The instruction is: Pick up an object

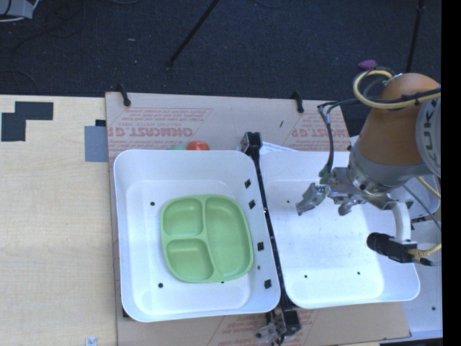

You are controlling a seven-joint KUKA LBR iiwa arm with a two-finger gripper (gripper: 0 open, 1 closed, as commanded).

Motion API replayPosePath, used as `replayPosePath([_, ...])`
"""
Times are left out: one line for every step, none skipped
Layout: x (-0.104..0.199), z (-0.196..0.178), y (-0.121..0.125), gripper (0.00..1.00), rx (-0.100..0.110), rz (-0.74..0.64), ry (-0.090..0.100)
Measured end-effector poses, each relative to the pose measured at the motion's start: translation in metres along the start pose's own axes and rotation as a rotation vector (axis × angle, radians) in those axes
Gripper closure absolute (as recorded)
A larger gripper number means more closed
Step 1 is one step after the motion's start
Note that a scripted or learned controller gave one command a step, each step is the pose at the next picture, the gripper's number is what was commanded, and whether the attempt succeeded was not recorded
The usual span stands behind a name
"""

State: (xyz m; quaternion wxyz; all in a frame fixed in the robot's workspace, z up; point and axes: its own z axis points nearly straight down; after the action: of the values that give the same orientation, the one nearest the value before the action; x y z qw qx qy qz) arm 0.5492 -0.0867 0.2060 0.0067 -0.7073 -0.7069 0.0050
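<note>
Gripper [325, 199] hangs over the right bin [338, 280], toward its back half, reaching in from the right. Two fingers [310, 200] are visible, spread apart, with nothing between them. Contact with the bin floor cannot be confirmed. The left bin [137, 193] holds a green tray [207, 238] with three compartments, lying flat near the centre, well apart from the gripper. A small orange object [197, 146] and a green one beside it sit just behind the left bin's back rim, on the cardboard [158, 125].

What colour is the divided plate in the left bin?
Light green, the divided plate shows plainly in the camera view, lying in the left bin.
</note>
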Motion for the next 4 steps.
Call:
replayPosePath([0.000,-0.007,0.003,0.00,-0.013,-0.001,-0.001])
replayPosePath([-0.006,0.049,-0.006,0.00,-0.008,0.000,-0.001])
replayPosePath([0.002,0.109,-0.002,0.00,-0.007,0.000,0.000])
replayPosePath([0.002,0.119,-0.002,0.00,-0.011,0.003,-0.001])
